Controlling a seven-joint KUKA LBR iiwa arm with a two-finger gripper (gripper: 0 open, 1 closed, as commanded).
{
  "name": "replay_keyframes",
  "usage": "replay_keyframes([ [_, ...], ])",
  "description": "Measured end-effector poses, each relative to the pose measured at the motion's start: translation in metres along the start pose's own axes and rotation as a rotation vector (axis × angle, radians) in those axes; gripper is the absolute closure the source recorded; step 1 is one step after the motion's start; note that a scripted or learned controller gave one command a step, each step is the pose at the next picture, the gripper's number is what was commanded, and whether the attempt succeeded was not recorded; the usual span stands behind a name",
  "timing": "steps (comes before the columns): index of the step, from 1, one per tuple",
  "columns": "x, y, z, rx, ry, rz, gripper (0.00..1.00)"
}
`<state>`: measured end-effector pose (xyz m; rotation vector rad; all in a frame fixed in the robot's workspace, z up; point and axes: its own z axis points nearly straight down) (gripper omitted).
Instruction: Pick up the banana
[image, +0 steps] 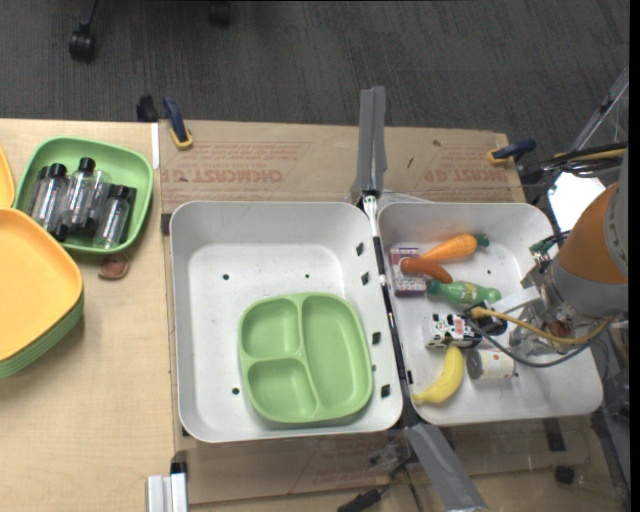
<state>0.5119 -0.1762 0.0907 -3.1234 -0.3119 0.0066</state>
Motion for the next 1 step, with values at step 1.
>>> replay_keyframes([
  [1, 0.0016, 0.0451, -0.0003, 0.003, 0.001, -0.001, 1.0],
])
